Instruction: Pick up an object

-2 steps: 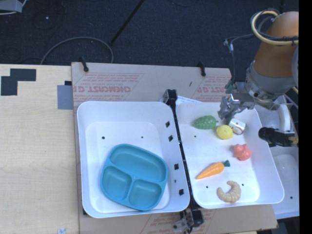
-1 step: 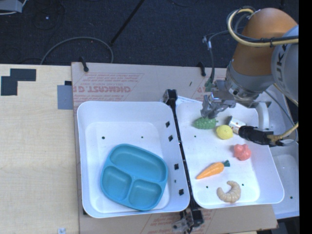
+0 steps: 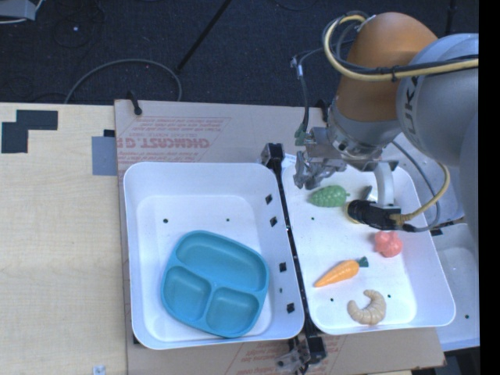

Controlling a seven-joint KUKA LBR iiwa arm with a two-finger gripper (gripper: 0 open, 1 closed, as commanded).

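My gripper (image 3: 308, 176) hangs over the back left corner of the right bin (image 3: 422, 311), its metal fingers pointing down beside a green bumpy vegetable (image 3: 328, 196), which lies just to their right. Nothing shows between the fingers. An orange carrot (image 3: 341, 273) with a green top lies near the middle of this bin. A pink-red round fruit (image 3: 388, 244) rests toward the right wall. A tan curled pastry (image 3: 368, 308) sits near the front.
The left bin (image 3: 148, 186) holds a blue divided plate (image 3: 215, 282) at its front. A black divider (image 3: 283, 233) runs between the two bins. The arm's grey and orange body (image 3: 391, 61) looms over the back right.
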